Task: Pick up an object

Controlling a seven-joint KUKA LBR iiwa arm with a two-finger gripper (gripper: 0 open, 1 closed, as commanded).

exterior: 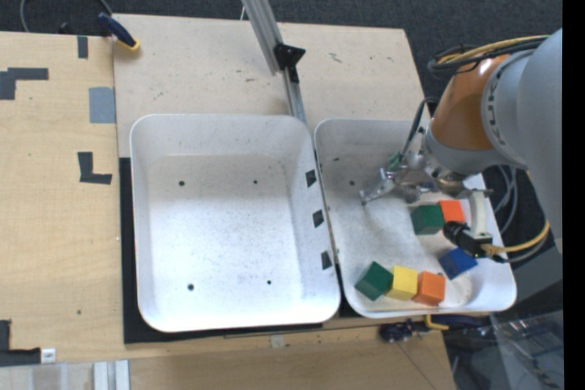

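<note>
I'm seeing claw hovering in right bin, can't tell its opening; green block sitting just beside.

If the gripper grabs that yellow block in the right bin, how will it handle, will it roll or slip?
The yellow block looks like a flat-faced cube, so it probably won't roll. It seems rigid and likely light for its size. It sits touching a green block and an orange block, so the gripper may nudge those neighbours or struggle to fit around it.
</note>
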